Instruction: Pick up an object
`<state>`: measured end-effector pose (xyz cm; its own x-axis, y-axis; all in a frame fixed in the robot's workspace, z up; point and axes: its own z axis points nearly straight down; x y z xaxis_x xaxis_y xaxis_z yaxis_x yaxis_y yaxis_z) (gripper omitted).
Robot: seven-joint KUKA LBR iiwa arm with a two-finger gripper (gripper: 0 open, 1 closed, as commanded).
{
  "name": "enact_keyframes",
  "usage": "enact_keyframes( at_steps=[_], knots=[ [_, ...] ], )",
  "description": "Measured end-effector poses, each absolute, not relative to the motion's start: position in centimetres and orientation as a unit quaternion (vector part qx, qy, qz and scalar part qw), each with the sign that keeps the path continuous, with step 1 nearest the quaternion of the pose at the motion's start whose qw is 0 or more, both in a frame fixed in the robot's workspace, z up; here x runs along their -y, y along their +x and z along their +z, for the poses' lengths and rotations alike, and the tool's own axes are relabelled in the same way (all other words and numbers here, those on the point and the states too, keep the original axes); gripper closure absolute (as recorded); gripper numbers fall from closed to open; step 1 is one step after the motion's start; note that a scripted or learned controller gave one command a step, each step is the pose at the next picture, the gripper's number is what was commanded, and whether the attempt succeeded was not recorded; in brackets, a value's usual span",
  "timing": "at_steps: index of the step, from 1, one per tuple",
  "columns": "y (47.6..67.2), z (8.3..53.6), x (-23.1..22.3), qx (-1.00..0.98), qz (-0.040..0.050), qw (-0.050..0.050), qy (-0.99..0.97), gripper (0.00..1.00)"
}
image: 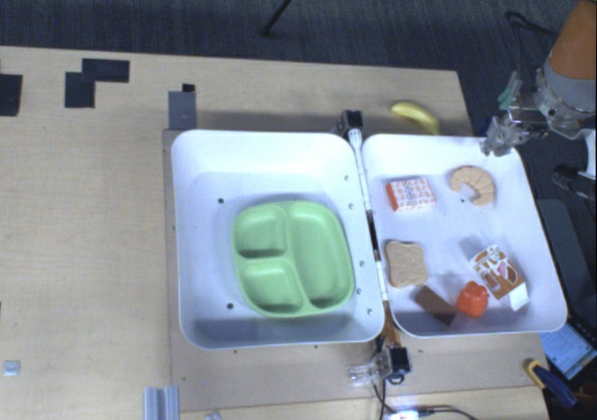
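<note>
The bench (84, 250) bears 2 shallow white bins side by side. The left bin (201, 222) holds a green divided tray (292, 257) with 3 compartments, lying flat near the bin's middle. The right bin (536, 250) holds 6 small things. At its far left lies a red and white packet (410, 193), and to the right of it, well apart, a tan croissant-shaped piece (474, 184). Nearer the camera, by the bin's left side, lies a slice of bread (406, 262). Just near of the bread is a dark brown block (436, 302), and touching its right end is a small orange-red piece (473, 300). To the right of that, close beside it, lies an orange and white printed packet (497, 274) set at a slant. A yellow banana (415, 116) lies on the bench just beyond the far rim of the right bin, outside both bins. The gripper (505, 136) hangs over the far right corner of the right bin, near the croissant-shaped piece but apart from it, with the grey arm and its orange band (575, 45) rising behind it toward the right edge. Nothing shows between its fingers; whether the jaws are spread or closed I cannot tell, as they are too small and blurred.
</note>
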<state>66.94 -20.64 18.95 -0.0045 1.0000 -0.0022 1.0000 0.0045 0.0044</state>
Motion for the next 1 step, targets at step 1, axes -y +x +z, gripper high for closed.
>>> enact_keyframes(
  at_steps=[1],
  knots=[
    [67.03, 8.62, 9.77, -0.71, 0.0021, 0.001, 0.705, 1.0]
  ],
)
